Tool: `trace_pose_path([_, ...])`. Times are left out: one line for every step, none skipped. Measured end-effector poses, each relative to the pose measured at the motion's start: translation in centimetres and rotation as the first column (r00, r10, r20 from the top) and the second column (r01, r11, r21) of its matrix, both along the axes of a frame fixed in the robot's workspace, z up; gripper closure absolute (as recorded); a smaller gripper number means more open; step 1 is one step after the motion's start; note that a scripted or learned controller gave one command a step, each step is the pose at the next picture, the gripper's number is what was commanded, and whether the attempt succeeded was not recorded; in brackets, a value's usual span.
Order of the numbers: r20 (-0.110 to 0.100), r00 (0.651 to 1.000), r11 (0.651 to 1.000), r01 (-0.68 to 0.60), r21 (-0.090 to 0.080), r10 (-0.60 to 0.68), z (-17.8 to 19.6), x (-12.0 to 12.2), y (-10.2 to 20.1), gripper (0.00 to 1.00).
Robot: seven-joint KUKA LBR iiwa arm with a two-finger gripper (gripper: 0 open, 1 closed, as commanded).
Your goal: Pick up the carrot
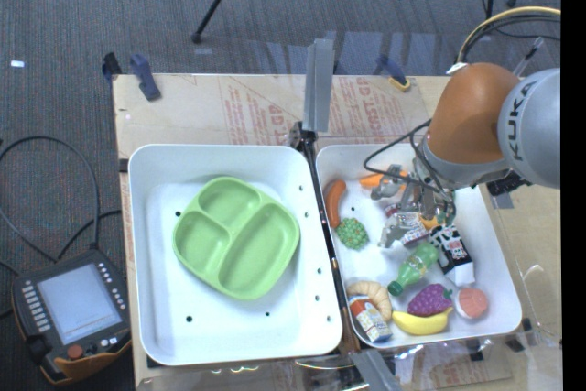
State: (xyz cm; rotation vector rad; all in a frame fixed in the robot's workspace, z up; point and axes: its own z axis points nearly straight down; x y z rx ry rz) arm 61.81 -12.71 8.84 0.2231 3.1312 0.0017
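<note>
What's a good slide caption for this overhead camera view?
KUKA arm's gripper hovers over right bin of toy food, near the carrot; green plate in left bin.

Counter (pixel 220 101) of pale board with red print, left bin (pixel 146 197) on it, right bin (pixel 499 275) touching left bin's right side, blue clamp (pixel 144 76) beyond left bin's far-left corner

Carrot (pixel 374 181) mostly hidden behind gripper (pixel 409 213); finger state unreadable. Arm (pixel 513 128) cut off at right edge.
</note>
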Motion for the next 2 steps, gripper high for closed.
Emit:
trace_pose_path([0.001,0.908,0.908,-0.419,0.000,0.419,0.0,2.3,1.6,0.00])
trace_pose_path([0.008,0.909,0.909,-0.416,0.000,0.416,1.1,2.5,1.8,1.00])
